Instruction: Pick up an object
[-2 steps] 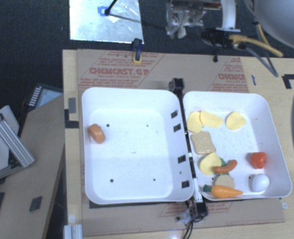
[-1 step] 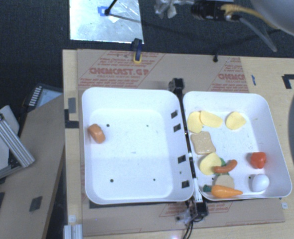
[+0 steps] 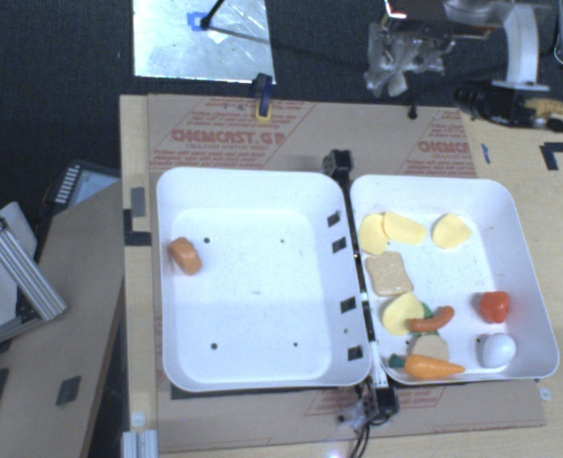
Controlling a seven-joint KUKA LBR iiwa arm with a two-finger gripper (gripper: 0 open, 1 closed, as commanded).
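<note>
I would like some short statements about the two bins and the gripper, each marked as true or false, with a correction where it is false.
1. The left bin holds one orange piece near its left wall. True.
2. The toy carrot lies in the left bin. False: it lies in the right bin, near the front edge.
3. The gripper hangs above the cardboard behind the bins, not over any toy. True.
4. The red piece touches the yellow slices. False: it lies apart, near the right wall, just behind a white egg-like piece.
5. A beige bread-like slice lies near the divider. True.
</note>
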